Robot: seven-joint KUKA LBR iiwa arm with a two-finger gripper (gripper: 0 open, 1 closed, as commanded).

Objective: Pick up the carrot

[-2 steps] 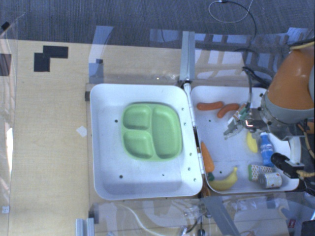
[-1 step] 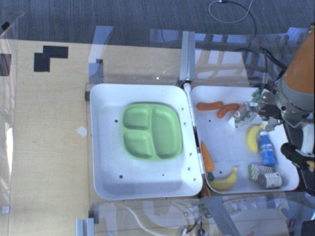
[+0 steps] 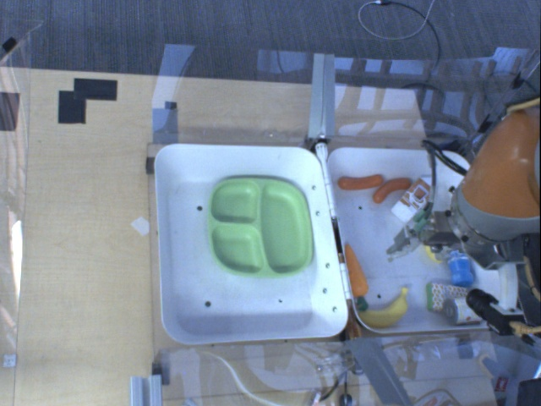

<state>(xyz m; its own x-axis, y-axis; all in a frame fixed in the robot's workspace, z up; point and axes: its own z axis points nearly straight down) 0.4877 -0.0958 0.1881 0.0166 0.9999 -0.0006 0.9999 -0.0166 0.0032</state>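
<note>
Hand [image 3: 404,242], poised in right bin [image 3: 372,163] with fingers [image 3: 396,248] parted and nothing between them, angled toward carrot [image 3: 356,271] lying along that bin's left wall near banana [image 3: 386,310]; left bin [image 3: 182,311] carries 1 green plate [image 3: 259,225].
</note>
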